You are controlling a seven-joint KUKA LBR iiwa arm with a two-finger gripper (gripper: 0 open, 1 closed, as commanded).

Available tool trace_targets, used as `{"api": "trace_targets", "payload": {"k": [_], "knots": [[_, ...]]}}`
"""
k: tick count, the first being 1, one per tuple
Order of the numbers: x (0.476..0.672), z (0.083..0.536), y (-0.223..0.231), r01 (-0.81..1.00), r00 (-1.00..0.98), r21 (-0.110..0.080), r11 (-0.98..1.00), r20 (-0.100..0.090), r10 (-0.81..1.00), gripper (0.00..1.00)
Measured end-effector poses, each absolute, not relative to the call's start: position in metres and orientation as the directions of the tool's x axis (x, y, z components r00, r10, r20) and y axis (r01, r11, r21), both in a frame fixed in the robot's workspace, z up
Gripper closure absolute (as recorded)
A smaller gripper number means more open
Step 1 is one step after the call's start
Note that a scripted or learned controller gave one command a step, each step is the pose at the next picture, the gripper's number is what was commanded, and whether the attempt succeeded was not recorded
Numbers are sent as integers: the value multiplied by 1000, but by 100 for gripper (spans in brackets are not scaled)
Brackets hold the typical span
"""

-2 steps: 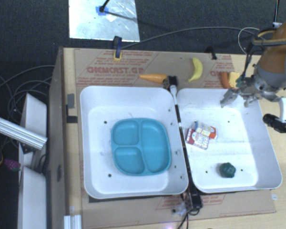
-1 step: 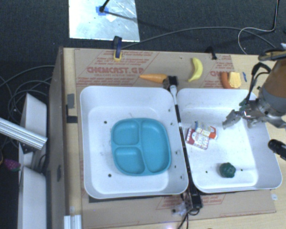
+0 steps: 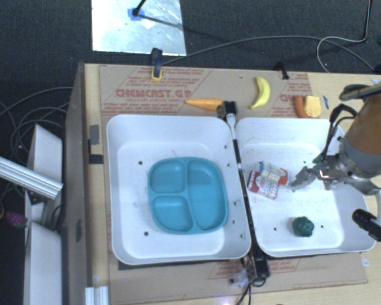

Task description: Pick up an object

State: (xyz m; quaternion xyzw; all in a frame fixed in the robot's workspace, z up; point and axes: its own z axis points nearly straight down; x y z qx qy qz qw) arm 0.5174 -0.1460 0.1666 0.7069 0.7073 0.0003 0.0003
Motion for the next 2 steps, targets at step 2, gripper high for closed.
{"api": "trace_targets", "payload": {"k": [2], "knots": [[597, 85, -204, 1000, -3, 3, 3, -2, 1000, 0]]}}
